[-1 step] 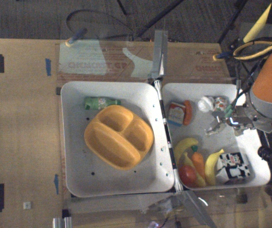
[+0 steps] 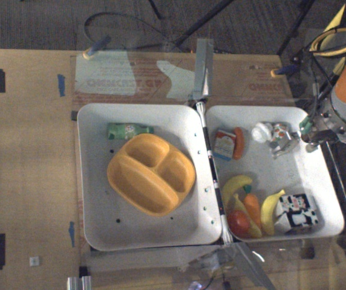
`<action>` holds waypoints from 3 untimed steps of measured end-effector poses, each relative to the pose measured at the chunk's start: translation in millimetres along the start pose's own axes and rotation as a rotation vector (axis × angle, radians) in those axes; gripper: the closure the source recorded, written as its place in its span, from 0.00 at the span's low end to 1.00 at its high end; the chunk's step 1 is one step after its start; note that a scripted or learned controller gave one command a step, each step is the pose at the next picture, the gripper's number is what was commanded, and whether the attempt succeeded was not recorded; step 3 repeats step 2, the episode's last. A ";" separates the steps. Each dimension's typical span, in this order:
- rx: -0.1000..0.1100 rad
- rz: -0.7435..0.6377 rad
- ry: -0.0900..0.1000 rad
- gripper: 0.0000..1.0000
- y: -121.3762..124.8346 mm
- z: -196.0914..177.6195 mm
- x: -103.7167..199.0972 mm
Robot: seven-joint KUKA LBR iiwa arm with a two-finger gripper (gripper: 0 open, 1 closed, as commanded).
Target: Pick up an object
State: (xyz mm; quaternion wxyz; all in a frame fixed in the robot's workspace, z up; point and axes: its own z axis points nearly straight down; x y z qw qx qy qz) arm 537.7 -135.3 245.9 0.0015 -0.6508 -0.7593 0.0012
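My gripper (image 2: 280,140) hangs low over the back of the right bin (image 2: 318,180), reaching in from the right edge. Just to its left, touching or nearly touching it, lies a small white object (image 2: 261,132). Left of that lie a red and white carton (image 2: 224,144) and an orange stick-shaped piece (image 2: 239,142). At the front of the same bin lie two bananas (image 2: 236,185) (image 2: 270,209), a carrot (image 2: 252,206), a red tomato (image 2: 238,222) and a black and white cow-patterned carton (image 2: 297,212).
The left bin (image 2: 94,180) holds an orange divided plate (image 2: 151,173) and a green packet (image 2: 129,130) at its back. A metal divider (image 2: 202,77) stands behind the join of the two bins. Cables and the arm's base (image 2: 345,110) crowd the right edge.
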 end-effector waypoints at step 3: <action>-0.003 -0.094 -0.001 0.00 111.7 160.8 -24.2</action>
